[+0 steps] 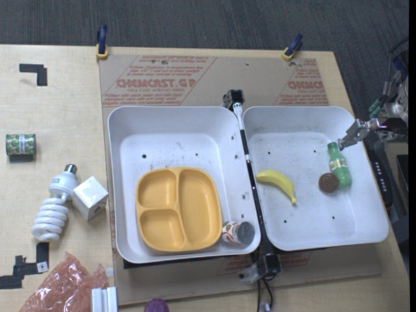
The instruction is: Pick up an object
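Two shallow white bins sit side by side on the bench, the left bin (123, 174) carrying a yellow divided tray (179, 208) with a small can (237, 233) lying against its lower right corner, and the right bin (364, 220) carrying the loose pieces that a pick could go for. Of those, the banana (278, 183) lies toward the bin's left half, well apart from the arm, its long axis running on a slant from upper left to lower right. The green bottle (338, 165) is much nearer the tool: it lies close to the bin's right wall with its neck pointing up-screen and its body running down toward a small brown round object (329, 183) that sits just beside, perhaps touching, its lower end. The gripper (354, 135) reaches in over the upper right corner of that bin, its tip just up and to the right of the bottle's cap. Nothing can be seen between its fingers, and how far they are spread I cannot tell, the tool being small and seen edge-on. My judgement is that the bottle is the likely target, and that it lies down and slightly left from the tool, so a short descent along that line, with the fingers set across the bottle's long axis rather than along it, is what the pick turns on.
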Action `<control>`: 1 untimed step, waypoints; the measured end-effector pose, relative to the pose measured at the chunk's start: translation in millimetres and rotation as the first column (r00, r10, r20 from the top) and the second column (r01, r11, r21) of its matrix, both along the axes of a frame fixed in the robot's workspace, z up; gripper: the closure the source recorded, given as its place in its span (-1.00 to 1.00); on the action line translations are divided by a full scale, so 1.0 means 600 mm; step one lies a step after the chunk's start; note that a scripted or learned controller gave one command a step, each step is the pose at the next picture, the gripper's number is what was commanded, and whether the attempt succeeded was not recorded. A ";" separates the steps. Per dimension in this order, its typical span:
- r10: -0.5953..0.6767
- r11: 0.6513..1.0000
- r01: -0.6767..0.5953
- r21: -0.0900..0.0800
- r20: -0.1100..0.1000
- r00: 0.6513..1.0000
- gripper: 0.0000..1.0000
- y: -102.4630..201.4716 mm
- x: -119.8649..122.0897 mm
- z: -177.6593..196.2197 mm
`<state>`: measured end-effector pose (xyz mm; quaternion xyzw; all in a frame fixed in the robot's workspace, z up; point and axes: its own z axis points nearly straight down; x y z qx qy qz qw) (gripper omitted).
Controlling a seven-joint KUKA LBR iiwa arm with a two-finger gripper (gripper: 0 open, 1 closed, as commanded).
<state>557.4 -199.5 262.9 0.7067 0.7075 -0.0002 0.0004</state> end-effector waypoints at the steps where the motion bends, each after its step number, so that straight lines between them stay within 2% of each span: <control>1: 0.000 1.000 0.000 0.004 -0.001 1.000 -1.00 0.017 -0.012 -0.237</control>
